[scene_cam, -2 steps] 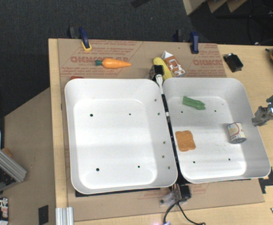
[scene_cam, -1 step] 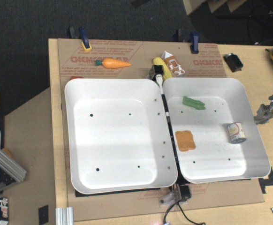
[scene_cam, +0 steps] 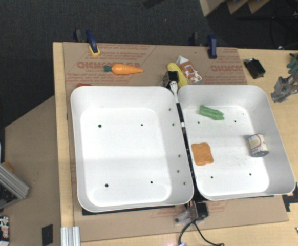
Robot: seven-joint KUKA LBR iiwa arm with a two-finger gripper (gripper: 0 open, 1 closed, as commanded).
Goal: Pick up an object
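Nothing is picked yet: pincer waits at the counter's right edge, grip state unclear; can lies untouched.

The gripper sat at the right edge, its arm cut off there and its fingers too blurred to read. The small can's label was illegible, and the packet behind the bins showed unreadable print.

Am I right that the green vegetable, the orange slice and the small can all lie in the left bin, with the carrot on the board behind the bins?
Not quite: the camera view shows the green vegetable, orange slice and small can in the right bin, not the left. The carrot does lie on the board behind the bins.
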